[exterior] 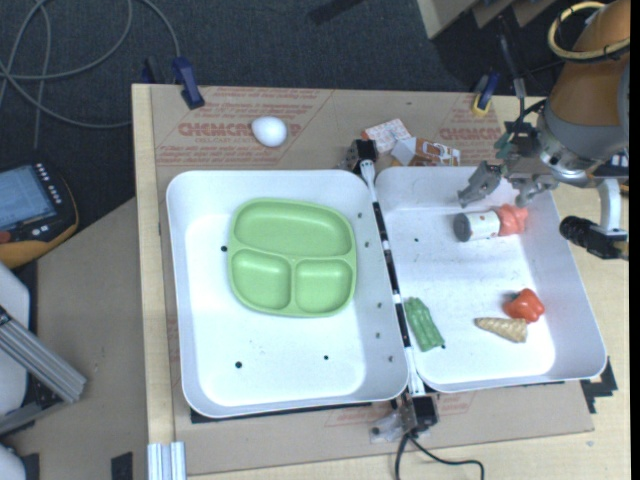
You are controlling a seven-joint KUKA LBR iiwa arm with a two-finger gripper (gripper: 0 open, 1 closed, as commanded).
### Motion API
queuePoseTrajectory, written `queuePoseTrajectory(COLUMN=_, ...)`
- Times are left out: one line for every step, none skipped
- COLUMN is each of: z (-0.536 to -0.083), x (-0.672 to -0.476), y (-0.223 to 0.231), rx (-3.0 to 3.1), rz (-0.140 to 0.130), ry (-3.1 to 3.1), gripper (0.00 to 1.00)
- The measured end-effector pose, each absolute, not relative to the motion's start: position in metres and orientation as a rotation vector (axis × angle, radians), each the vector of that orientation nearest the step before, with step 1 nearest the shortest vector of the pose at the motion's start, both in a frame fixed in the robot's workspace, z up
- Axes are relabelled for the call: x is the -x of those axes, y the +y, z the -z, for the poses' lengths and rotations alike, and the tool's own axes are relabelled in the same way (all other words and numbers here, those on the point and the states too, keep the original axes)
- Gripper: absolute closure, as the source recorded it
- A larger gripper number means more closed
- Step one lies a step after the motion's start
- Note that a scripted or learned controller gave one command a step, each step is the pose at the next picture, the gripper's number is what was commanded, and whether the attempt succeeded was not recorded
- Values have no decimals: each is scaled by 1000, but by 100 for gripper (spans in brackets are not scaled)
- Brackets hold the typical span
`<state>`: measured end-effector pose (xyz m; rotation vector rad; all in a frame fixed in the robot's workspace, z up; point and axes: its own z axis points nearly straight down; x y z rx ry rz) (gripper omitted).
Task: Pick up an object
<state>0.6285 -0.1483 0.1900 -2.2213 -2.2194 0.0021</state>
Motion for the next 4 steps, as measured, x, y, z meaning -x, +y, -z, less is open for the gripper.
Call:
queuePoseTrajectory(z=-84, x=-649, y=-161, rx=2219, rz=-2, ry=-2221, gripper=0)
queuePoseTrajectory(z=-95, x=-650, y=-161, rx=2221, rz=1, ry=-2223, gripper=100)
queuePoseTrajectory(z=-95, x=-650, y=-161, rx=2221, rz=1, ry=-2223, gripper=0)
queuePoseTrajectory(z=-84, x=-621, y=-140, rx=2220, rz=-1, ry=-2220, gripper=0)
